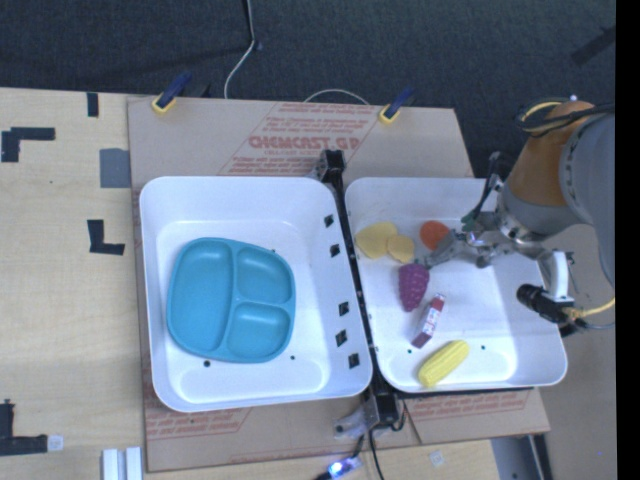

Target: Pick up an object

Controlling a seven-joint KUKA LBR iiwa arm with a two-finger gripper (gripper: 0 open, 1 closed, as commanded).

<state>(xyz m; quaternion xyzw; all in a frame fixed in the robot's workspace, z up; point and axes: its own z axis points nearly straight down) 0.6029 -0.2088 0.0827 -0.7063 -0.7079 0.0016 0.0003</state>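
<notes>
The right bin [500,363] holds several toy foods. A purple bunch of grapes [413,286] lies near its middle. Two yellow round pieces [385,242] sit by the left wall, with an orange-red ball [434,233] just to their right. A small red and white packet [430,320] lies below the grapes, and a yellow corn cob [443,362] rests near the front wall. My gripper [440,255] reaches in from the right, low over the bin. Its tip is just right of the grapes' top and below the orange-red ball. Nothing shows held in it.
A blue divided plate [230,298] lies in the left bin [160,208]. A black divider [345,268] runs between the bins. The grey arm with its orange band [545,168] hangs over the right bin's far right corner. A cable [555,306] trails by the right wall.
</notes>
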